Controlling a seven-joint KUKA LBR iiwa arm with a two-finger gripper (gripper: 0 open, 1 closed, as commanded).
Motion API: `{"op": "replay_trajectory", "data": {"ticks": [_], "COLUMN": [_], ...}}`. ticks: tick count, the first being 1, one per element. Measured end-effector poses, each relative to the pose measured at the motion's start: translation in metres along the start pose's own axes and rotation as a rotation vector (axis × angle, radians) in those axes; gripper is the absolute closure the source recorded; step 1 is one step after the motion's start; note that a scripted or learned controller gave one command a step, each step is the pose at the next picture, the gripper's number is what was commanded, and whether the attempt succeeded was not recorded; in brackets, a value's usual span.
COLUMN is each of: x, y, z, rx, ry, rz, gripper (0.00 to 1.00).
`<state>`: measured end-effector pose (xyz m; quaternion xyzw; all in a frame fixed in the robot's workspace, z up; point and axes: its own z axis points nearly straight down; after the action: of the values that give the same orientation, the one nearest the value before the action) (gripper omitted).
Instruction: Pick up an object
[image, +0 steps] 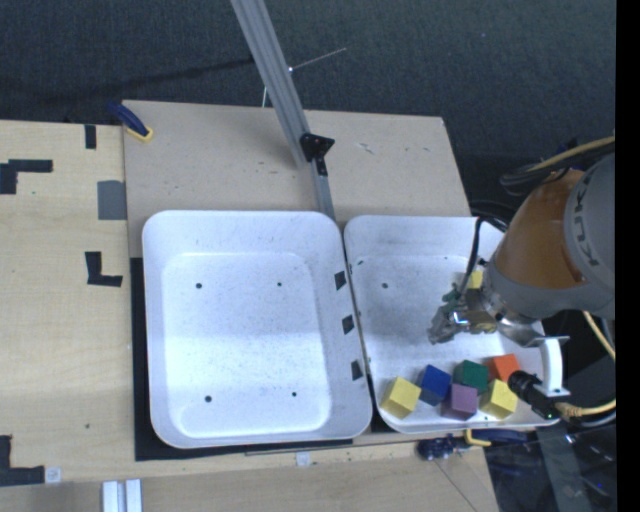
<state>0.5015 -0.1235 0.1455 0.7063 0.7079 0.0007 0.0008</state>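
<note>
Several small blocks lie at the near end of the right bin (400, 260): a yellow block (402, 396), a blue block (435, 384), a green block (471, 375), a purple block (462, 400), an orange block (503, 366) and a second yellow block (501, 399). My gripper (447, 325) hangs over the right bin's right half, just above and left of the green block. The grey arm with its orange band (535, 240) comes in from the right and covers part of the bin's right wall. A bit of yellow shows beside the wrist.
The left bin (240, 330) stands beside the right one, sharing a middle wall with black clips. A grey metal bar (285, 85) slants across the back of the wooden bench. Cables run along the bench's right edge.
</note>
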Motion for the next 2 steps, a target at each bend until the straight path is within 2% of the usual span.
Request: {"op": "replay_trajectory", "data": {"ticks": [2], "x": [0.002], "y": [0.003], "z": [-0.089], "rx": [-0.002], "ry": [-0.001], "rz": [0.000], "gripper": [1.00]}}
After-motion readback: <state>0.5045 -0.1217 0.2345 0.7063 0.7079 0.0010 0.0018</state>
